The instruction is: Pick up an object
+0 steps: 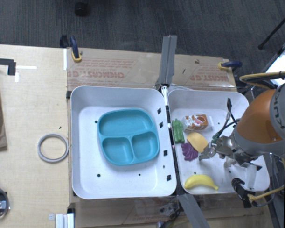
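Table, light wood, bearing two shallow white bins side by side. Left bin: one teal three-compartment tray lying flat near its middle. Right bin, taken as landmark: arm, grey with orange band, reaching in over its right side, wrist covering that bin's right half. Yellow banana against the bin's near wall. Yellow wedge-shaped piece near its centre, touching a purple grape-like cluster just below it. Green vegetable piece along its left wall. Small orange-and-white packet toward its far side, just above the wedge. Gripper low over the bin's centre, just beside the wedge and purple cluster; whether the jaws are released or clenched cannot be told. Grey ring on the table, well left of both bins.
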You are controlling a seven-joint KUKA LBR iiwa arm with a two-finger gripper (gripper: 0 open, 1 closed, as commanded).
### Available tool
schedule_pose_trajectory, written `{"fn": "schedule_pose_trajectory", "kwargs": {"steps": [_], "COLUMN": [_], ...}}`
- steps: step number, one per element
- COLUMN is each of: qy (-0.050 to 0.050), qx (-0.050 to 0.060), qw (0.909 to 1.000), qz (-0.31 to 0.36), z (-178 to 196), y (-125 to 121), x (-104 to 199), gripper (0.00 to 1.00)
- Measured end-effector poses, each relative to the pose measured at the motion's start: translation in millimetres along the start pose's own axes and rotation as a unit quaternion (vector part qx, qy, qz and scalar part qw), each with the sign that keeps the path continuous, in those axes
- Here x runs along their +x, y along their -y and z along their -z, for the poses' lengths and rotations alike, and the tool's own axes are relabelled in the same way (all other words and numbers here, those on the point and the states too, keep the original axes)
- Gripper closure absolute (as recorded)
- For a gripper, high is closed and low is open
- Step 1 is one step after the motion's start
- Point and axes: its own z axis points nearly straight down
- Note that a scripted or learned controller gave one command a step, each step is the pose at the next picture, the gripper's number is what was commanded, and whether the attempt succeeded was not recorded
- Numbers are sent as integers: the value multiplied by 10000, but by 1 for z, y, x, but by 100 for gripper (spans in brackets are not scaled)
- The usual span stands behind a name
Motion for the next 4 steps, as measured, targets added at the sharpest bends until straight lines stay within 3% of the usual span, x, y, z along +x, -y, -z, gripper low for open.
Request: {"fn": "schedule_pose_trajectory", "kwargs": {"steps": [1,2,3,4], "qy": [10,48,81,64], "qx": [-19,-149,-206,-165], "qw": [9708,9584,9540,9526], "qz": [2400,2848,2989,3036], "z": [77,21,19,19], "y": [-17,-29,-85,-171], "x": [-13,-45,2,-5], "gripper": [0,0,0,0]}}
